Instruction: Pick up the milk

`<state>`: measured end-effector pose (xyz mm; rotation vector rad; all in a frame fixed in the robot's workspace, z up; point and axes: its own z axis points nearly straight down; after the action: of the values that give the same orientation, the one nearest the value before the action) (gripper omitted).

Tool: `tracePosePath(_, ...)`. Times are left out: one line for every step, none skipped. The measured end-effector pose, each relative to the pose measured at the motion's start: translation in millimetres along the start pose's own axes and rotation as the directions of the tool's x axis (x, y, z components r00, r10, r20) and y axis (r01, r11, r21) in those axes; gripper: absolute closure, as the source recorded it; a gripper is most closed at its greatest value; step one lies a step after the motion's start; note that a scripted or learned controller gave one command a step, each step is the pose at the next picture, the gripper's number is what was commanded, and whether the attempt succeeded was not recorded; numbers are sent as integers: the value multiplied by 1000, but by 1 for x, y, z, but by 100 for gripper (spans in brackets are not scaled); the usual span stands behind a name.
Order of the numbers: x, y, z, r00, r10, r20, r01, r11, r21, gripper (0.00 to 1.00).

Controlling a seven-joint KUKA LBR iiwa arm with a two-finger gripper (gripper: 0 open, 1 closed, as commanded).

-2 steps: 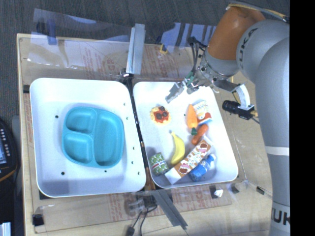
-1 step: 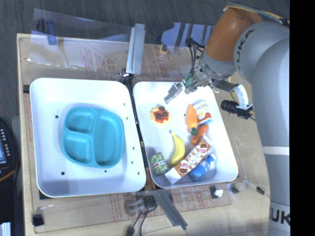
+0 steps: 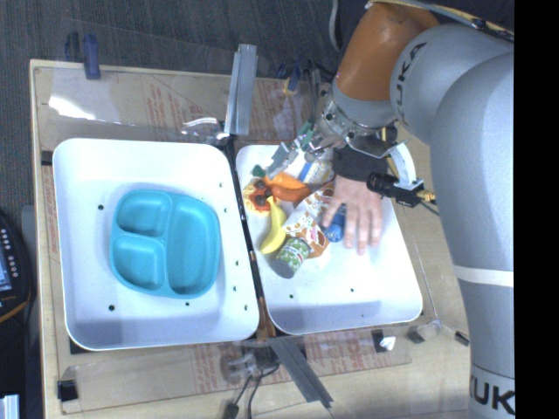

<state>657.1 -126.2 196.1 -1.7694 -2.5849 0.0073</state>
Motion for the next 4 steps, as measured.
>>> tracePosePath(-13, -5, -64, 1000, -12, 3, 12, 1000, -5, 0)
tracePosePath(-12, -3, -70, 1000, -18, 1, 18, 1000, 0, 100)
tracePosePath(15, 5, 8, 946, 324, 0, -324, 946, 1, 100)
tracePosePath(-2, 0, 109, 976, 219, 1, -219, 976, -4, 100)
